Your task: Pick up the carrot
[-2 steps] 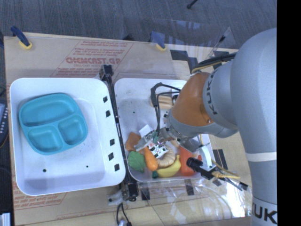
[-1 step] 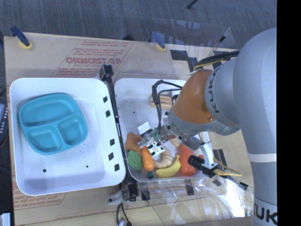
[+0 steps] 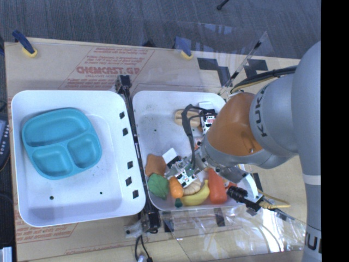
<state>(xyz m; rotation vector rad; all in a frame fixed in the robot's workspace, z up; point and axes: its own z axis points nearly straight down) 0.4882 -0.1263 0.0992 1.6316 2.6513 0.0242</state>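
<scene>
Carrot, small, orange and tapered (image 3: 175, 188), is seen in the right white bin (image 3: 158, 113), among toy foods at its near edge, just below-left of the two-finger gripper (image 3: 184, 173). Its long axis appears roughly upright in view. Finger state cannot be told. The grey arm (image 3: 283, 119) is bent low from the right.

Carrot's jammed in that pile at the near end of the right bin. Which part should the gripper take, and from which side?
Probably take the carrot across its orange body, descending from above. It is short and stubby, hemmed in by the green vegetable on the left and the banana on the right and below, so side approaches look blocked. The gripper sits just above and right of it; close across its width.
</scene>
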